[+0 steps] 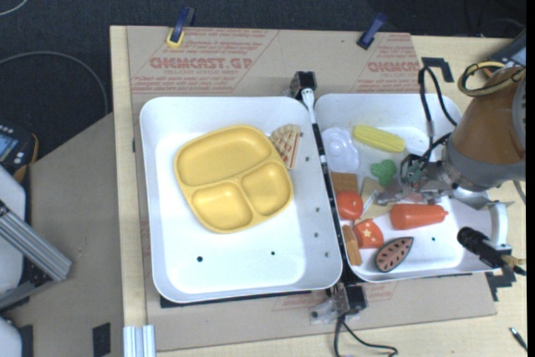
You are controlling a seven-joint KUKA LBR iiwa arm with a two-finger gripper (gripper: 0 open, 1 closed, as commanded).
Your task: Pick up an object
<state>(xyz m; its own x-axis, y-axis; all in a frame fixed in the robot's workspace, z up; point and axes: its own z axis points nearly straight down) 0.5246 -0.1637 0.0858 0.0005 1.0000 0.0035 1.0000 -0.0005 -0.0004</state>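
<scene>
Gripper (pixel 399 195) low in the right white bin (pixel 435 114), right of frame centre, metal fingers reaching leftward from the grey wrist with its orange band. From my screen I cannot tell how wide it stands; the metalwork blurs together there. Nothing visibly sits between the tips, so I log no hold.

Nearest candidates: orange carrot-shaped toy (pixel 417 216) just below the tool, green toy vegetable (pixel 383 171) just above-left of it. I judge the arm is lined up over this cluster because the toys crowd the bin's left half.

Others in that bin: yellow corn cob toy (pixel 378 138) toward the top, red tomato-like toy (pixel 349 204) near the divider, brown oval piece with red speckles (pixel 394 254) at the bottom edge.

Left white bin (pixel 159 205) holds a yellow three-compartment plastic plate (pixel 232 177), with a tan waffle-patterned wedge (pixel 287 145) touching its upper-right rim, well apart from the tool.

Risk, my guess: crowded toys may get nudged rather than gripped.
</scene>
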